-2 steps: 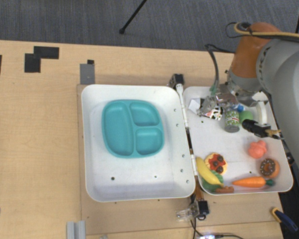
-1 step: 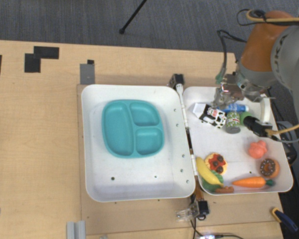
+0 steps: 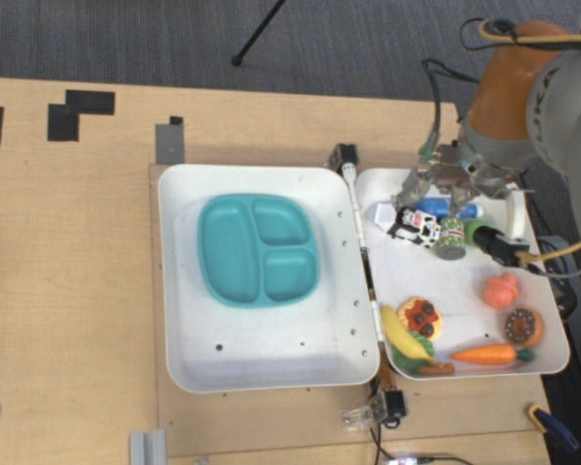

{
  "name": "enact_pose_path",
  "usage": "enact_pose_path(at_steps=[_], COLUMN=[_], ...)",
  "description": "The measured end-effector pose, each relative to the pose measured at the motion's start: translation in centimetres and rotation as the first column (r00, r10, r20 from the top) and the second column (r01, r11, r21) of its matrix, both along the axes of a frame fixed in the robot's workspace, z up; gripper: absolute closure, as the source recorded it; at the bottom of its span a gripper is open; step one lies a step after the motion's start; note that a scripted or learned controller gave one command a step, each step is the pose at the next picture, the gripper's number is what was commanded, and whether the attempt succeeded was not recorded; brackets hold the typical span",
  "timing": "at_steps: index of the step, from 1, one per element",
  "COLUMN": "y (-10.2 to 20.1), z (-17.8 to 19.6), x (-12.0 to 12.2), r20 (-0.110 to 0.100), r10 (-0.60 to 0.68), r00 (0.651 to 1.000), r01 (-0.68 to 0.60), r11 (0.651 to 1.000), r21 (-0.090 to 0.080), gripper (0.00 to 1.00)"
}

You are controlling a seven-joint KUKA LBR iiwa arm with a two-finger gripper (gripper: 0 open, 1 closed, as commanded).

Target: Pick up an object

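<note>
While arm reaches in from right, gripper (image 3: 428, 184) hangs over upper part of right bin (image 3: 552, 356), above black-and-white toy (image 3: 412, 225) and blue object (image 3: 436, 205); jaw state: cannot tell. Teal plate (image 3: 257, 250) in left bin (image 3: 184, 356).

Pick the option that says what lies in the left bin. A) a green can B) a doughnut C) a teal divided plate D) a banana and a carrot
C: the teal divided plate lies alone in the left bin, while the banana, carrot, doughnut and green can all sit in the right bin.
</note>
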State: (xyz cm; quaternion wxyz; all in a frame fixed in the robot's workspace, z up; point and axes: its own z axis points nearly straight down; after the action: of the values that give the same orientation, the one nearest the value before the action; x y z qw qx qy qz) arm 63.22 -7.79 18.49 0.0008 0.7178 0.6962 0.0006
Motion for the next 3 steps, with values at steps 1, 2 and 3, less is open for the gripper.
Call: enact_pose_path(at_steps=[1, 2, 3], y=[-2.6, -8.0, -11.5], z=[-9.9, -10.1, -8.9], x=[-2.9, 2.0, 3.3], r20=[0.003, -0.015, -0.022], r10=[0.077, 0.25, 0.434], r00=[0.997, 0.968, 0.901], r01=[-0.077, -0.25, -0.433], r11=[0.997, 0.968, 0.9], r21=[-0.002, 0.007, 0.046], gripper=[0.0, 0.0, 0.0])
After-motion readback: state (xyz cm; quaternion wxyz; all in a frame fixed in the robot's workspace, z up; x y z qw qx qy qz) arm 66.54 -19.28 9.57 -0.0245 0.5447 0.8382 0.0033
